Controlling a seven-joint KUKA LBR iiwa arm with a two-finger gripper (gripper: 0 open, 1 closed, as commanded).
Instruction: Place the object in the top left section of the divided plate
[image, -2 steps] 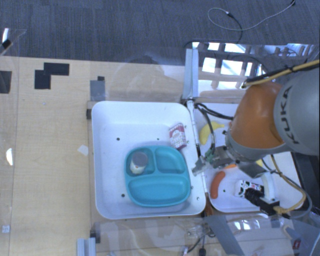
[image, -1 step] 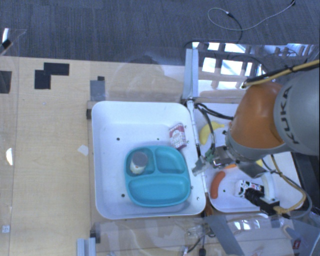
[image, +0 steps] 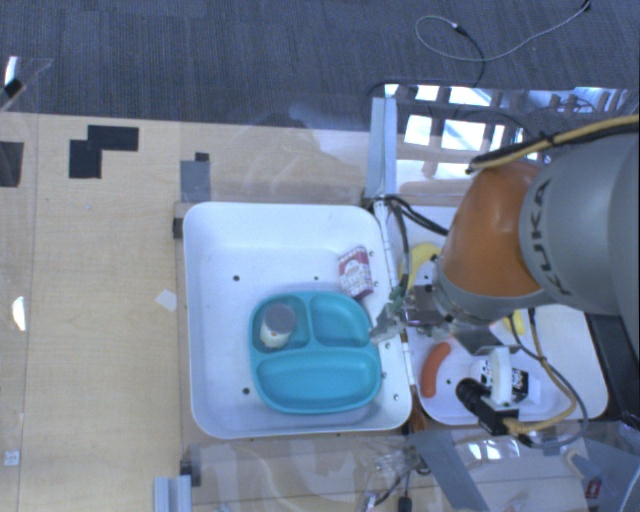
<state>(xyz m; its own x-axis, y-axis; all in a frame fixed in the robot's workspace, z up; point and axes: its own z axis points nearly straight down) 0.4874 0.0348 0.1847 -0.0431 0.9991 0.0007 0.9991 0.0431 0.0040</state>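
Note:
A blue divided plate (image: 318, 385) lies in the left white bin (image: 220, 300). A small round grey-and-white object (image: 277, 323) rests in the plate's top left section. My gripper (image: 390, 322) hangs over the rim between the two bins, just right of the plate's top right section and apart from the round object. The big grey arm with its orange band (image: 495, 235) covers much of the right bin.
A red-and-white packet (image: 355, 272) lies in the left bin just above the plate. In the right bin (image: 590, 400) sit an orange sausage-shaped piece (image: 432, 368), a yellow item (image: 424, 257) and a black-and-white object (image: 500, 385). Cables hang around the wrist.

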